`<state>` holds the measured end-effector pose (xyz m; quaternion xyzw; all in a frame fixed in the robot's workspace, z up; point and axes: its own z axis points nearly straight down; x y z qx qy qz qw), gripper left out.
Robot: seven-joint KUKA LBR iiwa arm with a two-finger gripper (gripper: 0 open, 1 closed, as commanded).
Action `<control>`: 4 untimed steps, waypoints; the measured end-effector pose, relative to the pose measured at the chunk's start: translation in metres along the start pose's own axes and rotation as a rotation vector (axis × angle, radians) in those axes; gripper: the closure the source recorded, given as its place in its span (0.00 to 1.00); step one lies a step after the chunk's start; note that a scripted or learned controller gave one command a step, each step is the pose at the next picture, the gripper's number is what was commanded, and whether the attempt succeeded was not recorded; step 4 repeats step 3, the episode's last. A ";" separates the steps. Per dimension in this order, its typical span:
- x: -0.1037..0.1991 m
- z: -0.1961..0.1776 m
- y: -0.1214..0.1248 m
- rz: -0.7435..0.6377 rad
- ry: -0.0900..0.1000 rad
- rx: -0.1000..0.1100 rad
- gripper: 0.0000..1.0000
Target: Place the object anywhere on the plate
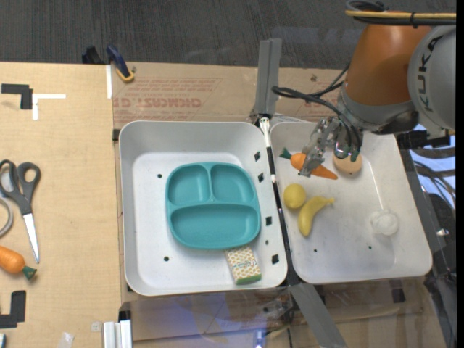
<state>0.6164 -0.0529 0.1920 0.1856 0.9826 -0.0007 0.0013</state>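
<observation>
A teal three-compartment plate (212, 205) lies in the left bin (138, 216) with nothing on it. In the right bin (406, 238) an orange carrot (303, 162) with a green top lies near the far left corner. My gripper (330, 153) hangs over the carrot's thin end. Its fingers are apart: one finger (316, 153) overlaps the carrot, and the other reaches down beside a pale peach-coloured egg shape (350, 166). Nothing is clearly clamped between them.
A yellow lemon (293, 196) and a banana (312, 213) lie just in front of the carrot. A clear lump (384, 222) sits towards the right bin's right side. A patterned sponge (244, 265) lies in front of the plate. Scissors (22, 194) and another carrot (12, 261) rest on the bench at left.
</observation>
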 end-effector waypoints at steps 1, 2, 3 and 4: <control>0.032 0.000 0.035 -0.101 0.002 -0.001 1.00; 0.086 0.000 0.080 -0.277 0.002 -0.002 1.00; 0.085 0.000 0.080 -0.277 0.002 -0.002 0.00; 0.085 0.000 0.080 -0.277 0.002 -0.002 0.00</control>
